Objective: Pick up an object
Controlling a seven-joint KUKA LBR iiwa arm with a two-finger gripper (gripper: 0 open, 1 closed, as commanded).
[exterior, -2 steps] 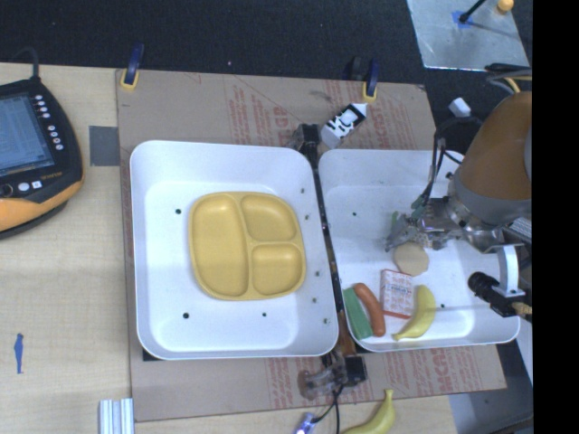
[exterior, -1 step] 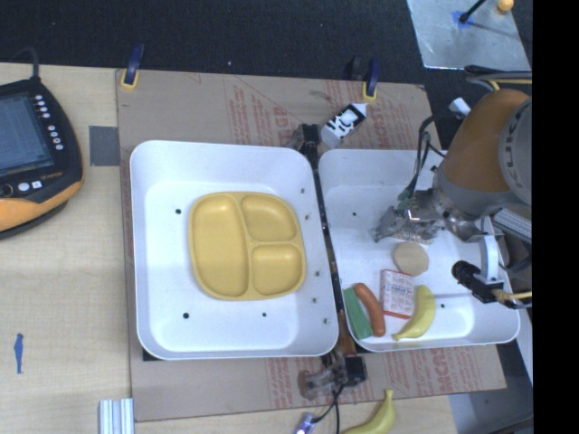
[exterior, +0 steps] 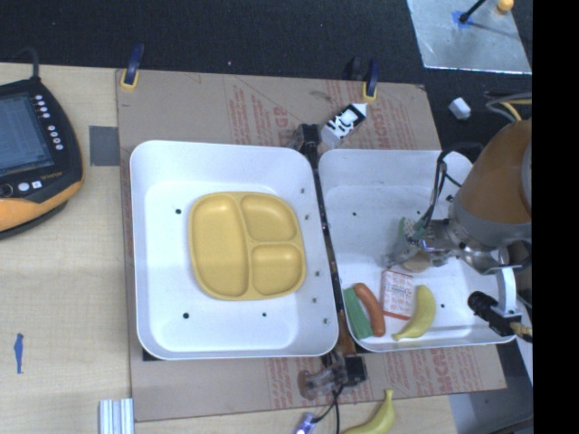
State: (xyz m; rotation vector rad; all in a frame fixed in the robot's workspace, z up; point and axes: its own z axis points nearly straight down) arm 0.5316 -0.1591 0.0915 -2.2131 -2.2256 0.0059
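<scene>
Brown cardboard-covered bench [exterior: 226, 107]; two-finger gripper [exterior: 412, 247] low at right white bin [exterior: 362, 174], 3 o'clock; grip unreadable, nothing visibly lifted.

Even overhead light is washing the white bins [exterior: 226, 161] almost to glare. Shadows are staying faint, and fine detail is looking soft.

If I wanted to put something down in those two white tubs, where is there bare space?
The left white bin has a bare strip all around the yellow divided plate, widest along its left and near walls. The right white bin is bare across its far left part. Its near part is crowded: orange sausage, green stick, small card, yellow banana and gripper.
</scene>
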